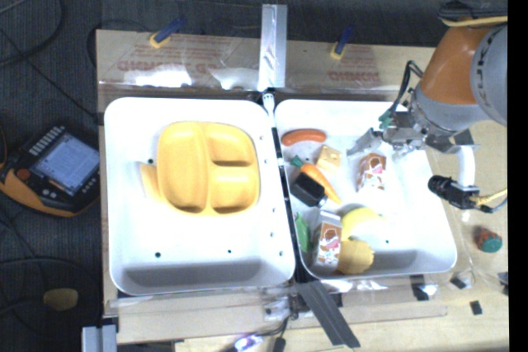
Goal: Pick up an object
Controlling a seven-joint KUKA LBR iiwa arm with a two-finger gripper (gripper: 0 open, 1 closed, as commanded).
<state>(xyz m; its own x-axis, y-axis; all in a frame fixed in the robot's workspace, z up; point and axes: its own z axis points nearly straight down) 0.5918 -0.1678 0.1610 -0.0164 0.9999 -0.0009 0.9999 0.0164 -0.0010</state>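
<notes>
Gripper (389, 133) sits over the far right part of the right bin (429, 255), with the arm (462, 70) coming in from the right. Can't tell if the gripper is spread or closed; the angle hides it.

Closest object is the upper packet (373, 171), red and white, just below and slightly left of the gripper, lying on the bin floor. Contact between the two can't be judged.

Other objects in the right bin:
- Sausage (304, 136) in the far left corner, well left of the gripper.
- Cheese block (329, 157) just beside the sausage, between it and the upper packet.
- Carrot (318, 180) on a slant below the cheese block, touching the black block (307, 191) against the bin's left wall.
- Lemon (360, 220) near the front, well below the gripper.
- Lower packet (328, 244) just left of the lemon, touching it.
- Potato (356, 258) at the front wall, under the lemon and against the lower packet.
- Green piece (301, 234) by the left wall, partly hidden.

Left bin (124, 260) holds a yellow tray (206, 167) with compartments, roughly centred, well apart from the gripper.

Tabletop (483, 169) right of the bins has a small red-green item (490, 241). Handheld pendant (58, 167) lies on the floor left of the bench.
</notes>
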